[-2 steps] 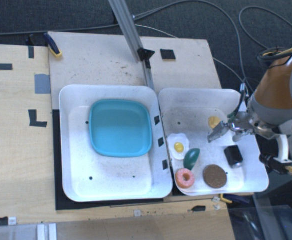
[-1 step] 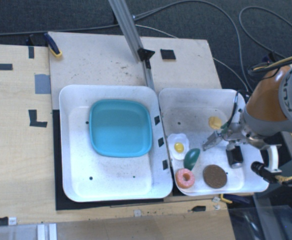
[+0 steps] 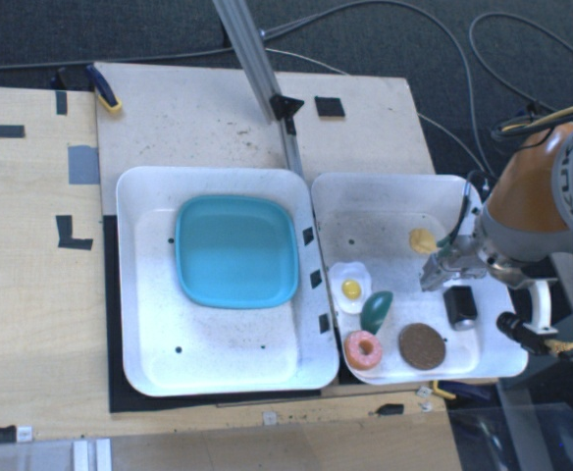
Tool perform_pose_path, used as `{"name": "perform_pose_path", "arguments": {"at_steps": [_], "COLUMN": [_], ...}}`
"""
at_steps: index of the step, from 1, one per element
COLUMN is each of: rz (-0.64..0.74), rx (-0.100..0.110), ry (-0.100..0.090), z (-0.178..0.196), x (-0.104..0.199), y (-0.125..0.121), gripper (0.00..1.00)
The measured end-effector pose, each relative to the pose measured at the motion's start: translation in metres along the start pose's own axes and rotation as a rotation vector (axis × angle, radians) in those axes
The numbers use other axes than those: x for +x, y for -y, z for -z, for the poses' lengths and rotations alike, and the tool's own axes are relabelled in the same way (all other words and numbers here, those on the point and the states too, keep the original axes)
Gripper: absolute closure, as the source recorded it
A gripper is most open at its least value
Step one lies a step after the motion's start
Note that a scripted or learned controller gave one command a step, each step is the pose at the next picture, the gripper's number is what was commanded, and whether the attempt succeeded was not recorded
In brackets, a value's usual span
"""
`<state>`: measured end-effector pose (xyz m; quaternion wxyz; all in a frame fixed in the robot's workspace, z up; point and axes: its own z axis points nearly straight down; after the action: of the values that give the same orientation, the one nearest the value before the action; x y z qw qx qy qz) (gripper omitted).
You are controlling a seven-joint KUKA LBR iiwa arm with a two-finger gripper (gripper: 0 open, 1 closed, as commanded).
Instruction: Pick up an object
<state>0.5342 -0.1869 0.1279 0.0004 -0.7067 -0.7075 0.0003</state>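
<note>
The right bin [image 3: 385, 196] holds several small objects. A small yellow piece [image 3: 421, 239] lies near its middle, and a white fried-egg toy [image 3: 350, 287] rests at its left wall. A dark green piece [image 3: 376, 310] leans beside the egg. A pink donut [image 3: 364, 349] and a brown round disc [image 3: 422, 345] sit along the front wall. My gripper [image 3: 442, 269] hangs over the right side of this bin, just right of and below the yellow piece, and above the brown disc. Nothing shows between its tips.
The left bin [image 3: 144, 263] carries a large turquoise square plate [image 3: 236, 251]. A slanted metal post [image 3: 257, 52] rises behind the bins. The grey and orange arm [image 3: 532, 199] covers the right bin's right wall.
</note>
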Motion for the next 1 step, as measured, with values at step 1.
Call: {"name": "perform_pose_path", "arguments": {"at_steps": [1], "rz": [-0.001], "rx": [-0.003], "ry": [0.001], "z": [0.0419], "x": [-0.0016], "y": [-0.0034], "gripper": [1.00]}}
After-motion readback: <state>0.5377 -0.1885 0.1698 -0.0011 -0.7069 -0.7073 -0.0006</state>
